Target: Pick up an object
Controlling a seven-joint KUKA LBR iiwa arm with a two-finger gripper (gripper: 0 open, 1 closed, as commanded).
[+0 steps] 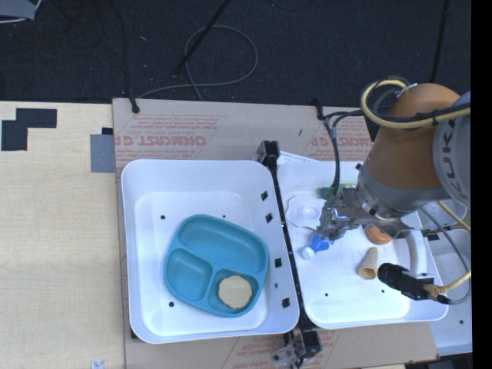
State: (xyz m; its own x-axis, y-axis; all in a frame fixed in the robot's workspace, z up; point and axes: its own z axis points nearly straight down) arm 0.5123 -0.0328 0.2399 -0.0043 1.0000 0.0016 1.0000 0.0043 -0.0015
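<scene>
Two shallow white bins sit side by side on the bench (46, 244); the left bin (146, 206) carries a blue divided plate (215, 244) with a pale round disc (235, 291) in its near right compartment. Over the right bin (346, 306) the hand (334, 220) hangs low, and I cannot tell whether it is spread or pressed together. A small blue-and-white object (317, 244) lies just near-left of it, while a tan cone (369, 262) and an orange piece (378, 234) lie to its right.
</scene>
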